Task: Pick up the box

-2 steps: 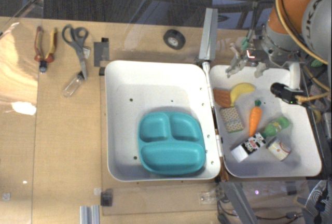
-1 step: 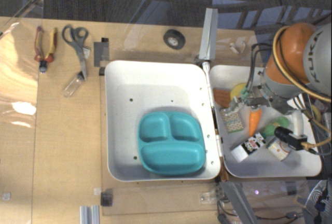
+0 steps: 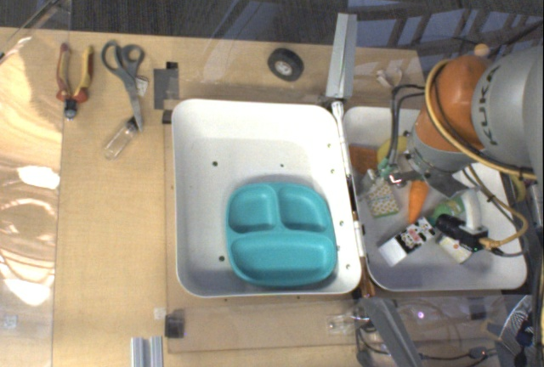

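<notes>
you'll find the box (image 3: 410, 238) in the right bin (image 3: 510, 276), just below the carrot (image 3: 416, 200). the arm (image 3: 476, 115) hangs over that bin; its grip can't be made out.

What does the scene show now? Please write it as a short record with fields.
left bin: holds a teal divided tray
right bin: holds small mixed items, among them a small box and an orange carrot-like piece
arm: over the right bin, covering part of it
bench: scissors, red-handled pliers and a tape roll lie beyond the bins
box status: lying in the bin, not lifted
</notes>
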